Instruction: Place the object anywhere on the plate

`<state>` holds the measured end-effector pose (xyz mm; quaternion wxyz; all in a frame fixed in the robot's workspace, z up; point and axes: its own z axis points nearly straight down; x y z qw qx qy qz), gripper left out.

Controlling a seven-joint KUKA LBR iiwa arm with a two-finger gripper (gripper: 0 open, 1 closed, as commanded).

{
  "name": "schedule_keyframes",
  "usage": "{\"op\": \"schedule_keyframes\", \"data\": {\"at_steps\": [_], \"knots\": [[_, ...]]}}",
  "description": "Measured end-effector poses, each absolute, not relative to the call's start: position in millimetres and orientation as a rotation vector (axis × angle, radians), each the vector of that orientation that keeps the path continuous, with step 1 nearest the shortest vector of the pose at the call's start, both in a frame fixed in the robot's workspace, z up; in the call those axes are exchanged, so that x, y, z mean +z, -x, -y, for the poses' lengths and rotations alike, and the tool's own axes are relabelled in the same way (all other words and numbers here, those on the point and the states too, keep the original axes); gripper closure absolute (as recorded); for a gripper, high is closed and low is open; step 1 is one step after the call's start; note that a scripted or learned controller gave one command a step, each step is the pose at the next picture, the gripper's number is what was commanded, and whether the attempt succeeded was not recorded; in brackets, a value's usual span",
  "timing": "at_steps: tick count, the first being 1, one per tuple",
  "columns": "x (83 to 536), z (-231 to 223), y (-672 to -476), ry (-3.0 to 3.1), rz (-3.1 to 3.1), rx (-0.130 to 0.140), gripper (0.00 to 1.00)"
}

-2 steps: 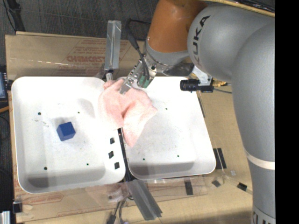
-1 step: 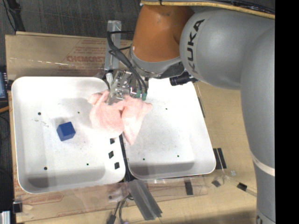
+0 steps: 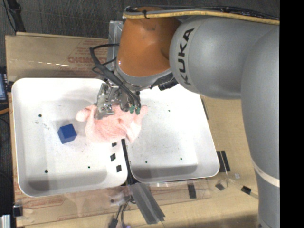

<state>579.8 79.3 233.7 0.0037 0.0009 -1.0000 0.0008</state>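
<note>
The gripper (image 3: 118, 106) sits right on top of the pink cloth (image 3: 114, 125) straddling both bins, grip state I can't tell, blue cube (image 3: 67, 133) well to its left.

Your arm (image 3: 223, 46) comes in from the right of the view, its broad grey body filling the far right and running down the right side. The orange band (image 3: 142, 42) sits above the wrist, near the far middle, with black cables looping off its left. Below it your gripper (image 3: 116, 107) points down, metal fingers close together.
</note>
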Motion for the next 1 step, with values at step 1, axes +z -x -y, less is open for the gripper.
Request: {"op": "schedule_keyframes", "data": {"at_steps": [1], "knots": [[234.0,-79.5,-579.9,-0.004,3.135,0.002,0.00]]}}
